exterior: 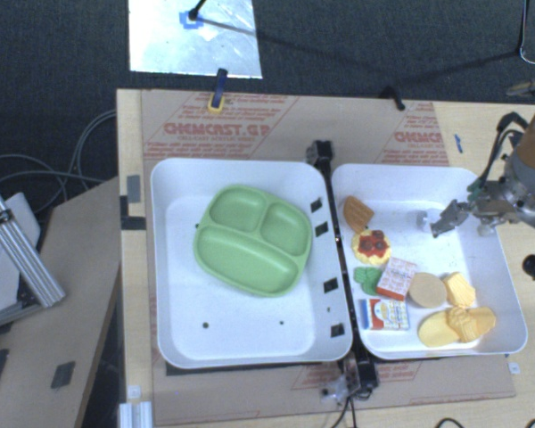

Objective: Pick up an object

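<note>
The right bin (401,181) holds several toy foods. An orange bread piece (358,212) lies at its left, with a red and yellow pizza piece (372,246) below it. Further down are a green leaf (366,280), a red and white box (397,277), a tan round biscuit (426,289), a yellow block (460,289), yellow crisps (455,326) and a colourful flat packet (383,314). My gripper (468,223) hangs over the bin's upper right part, open, with nothing between its fingers. It is right of the pizza piece and above the yellow block.
The left bin (178,328) holds a green divided plate (253,239). A black divider with clips (332,239) runs between the bins. The arm (530,172) comes in over the right bin's right rim. Cardboard (250,127) lies under both bins.
</note>
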Tool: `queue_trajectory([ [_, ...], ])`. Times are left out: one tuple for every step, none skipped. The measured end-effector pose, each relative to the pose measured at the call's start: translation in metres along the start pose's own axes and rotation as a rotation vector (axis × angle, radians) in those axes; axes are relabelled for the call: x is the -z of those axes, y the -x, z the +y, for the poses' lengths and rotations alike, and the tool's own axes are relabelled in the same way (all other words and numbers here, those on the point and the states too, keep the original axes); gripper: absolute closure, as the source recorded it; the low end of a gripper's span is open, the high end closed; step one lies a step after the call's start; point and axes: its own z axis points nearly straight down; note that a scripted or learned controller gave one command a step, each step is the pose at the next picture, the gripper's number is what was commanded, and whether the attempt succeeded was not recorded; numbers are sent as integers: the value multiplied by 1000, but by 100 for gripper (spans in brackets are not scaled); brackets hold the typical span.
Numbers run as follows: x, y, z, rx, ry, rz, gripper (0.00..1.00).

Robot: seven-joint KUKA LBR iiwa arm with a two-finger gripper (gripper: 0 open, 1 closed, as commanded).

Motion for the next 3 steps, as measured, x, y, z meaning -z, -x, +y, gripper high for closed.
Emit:
queue_trajectory([
  [7, 0, 3, 3, 12, -3, 0],
  [-51, -9, 2, 2, 10, -2, 0],
  [-103, -9, 3, 2, 9, -1, 0],
])
